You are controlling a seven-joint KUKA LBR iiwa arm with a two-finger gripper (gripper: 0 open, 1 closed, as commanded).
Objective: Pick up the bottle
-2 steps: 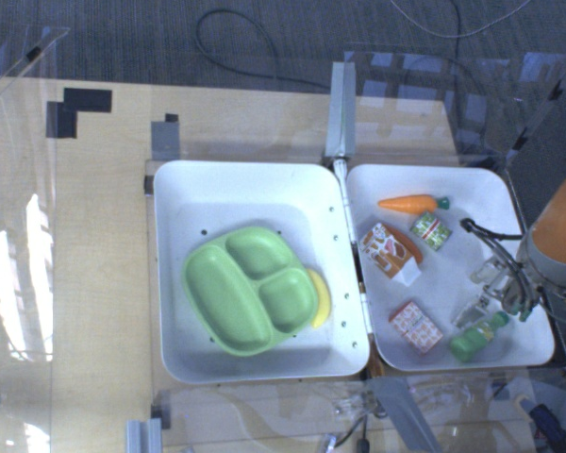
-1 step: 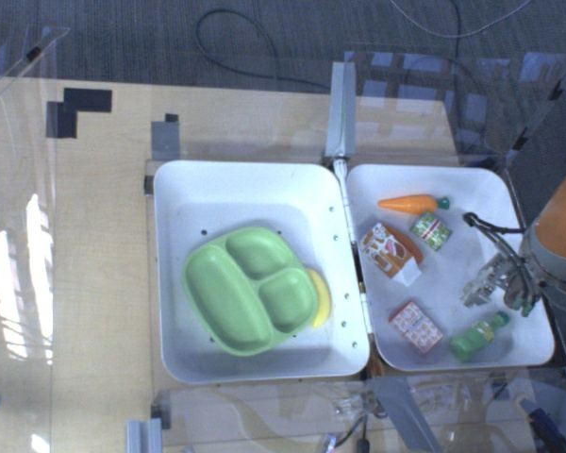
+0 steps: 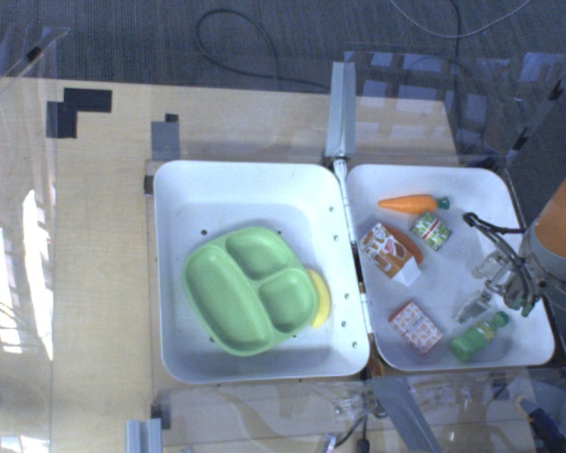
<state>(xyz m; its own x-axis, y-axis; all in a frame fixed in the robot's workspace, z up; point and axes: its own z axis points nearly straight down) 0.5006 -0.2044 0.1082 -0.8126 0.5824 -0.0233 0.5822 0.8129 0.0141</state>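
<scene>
Gripper (image 3: 488, 289) first: it hangs low over the right-hand bin near its right wall, just above and beside the green bottle, and I cannot tell how it is set, because the metal parts blur together at this slant. Nothing is seen caught in it. From largest to smallest, the left bin (image 3: 184, 192) bears a green divided plate (image 3: 250, 289) with a yellow thing (image 3: 319, 298) peeping out from under its right edge. The right bin (image 3: 524, 347) holds the task's things: a brown and white carton (image 3: 390, 251) near the dividing wall, an orange carrot (image 3: 410, 203) toward the far side, a small red patterned box (image 3: 416, 327) toward the near side, and a little green can (image 3: 431, 230) just below the carrot. The green bottle (image 3: 478, 337) lies on its side in the near right corner, apart from the red box. I judge this to be the approach step, the grasp not yet made. The next move likely calls for lining up across the bottle's narrow body, coming down around it and closing; its round, lying form may roll away toward the wall.
</scene>
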